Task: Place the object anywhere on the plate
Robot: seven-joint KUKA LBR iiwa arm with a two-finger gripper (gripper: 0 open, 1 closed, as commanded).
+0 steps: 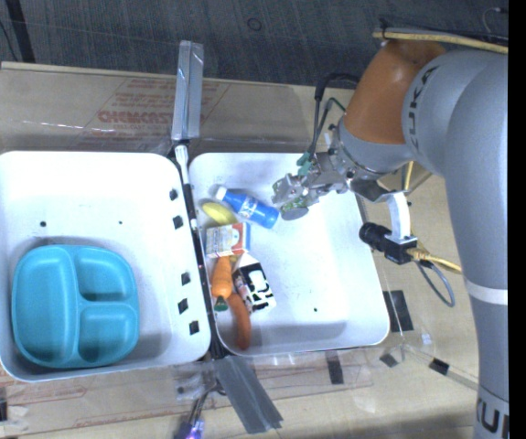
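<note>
**Gripper over the right bin, objects lined along its left wall**

From my remote seat I see the clutter first. The right bin holds a row of items pressed against its left wall: a blue bottle with a white cap lying on its side at the top, a yellow lemon-like piece just beside it, a small white packet with red print below, then an orange carrot-shaped item, a black-and-white box touching it, and a brown sausage-shaped piece at the bottom. These lie close together, several touching. The raised divider between the two bins stands between this row and the plate.

The blue plate, with three compartments, sits in the lower part of the left bin. Both white bins rest on a cardboard-coloured bench, with dark flooring beyond its far edge. Cables and a black fitting hang at the right bin's right side.

The gripper hangs over the upper middle of the right bin, on the grey arm with its orange band. The blue bottle is the nearest object, just to its left; I cannot tell whether they touch. Whether the fingers are apart or together I cannot tell, and I see nothing held between them.
</note>
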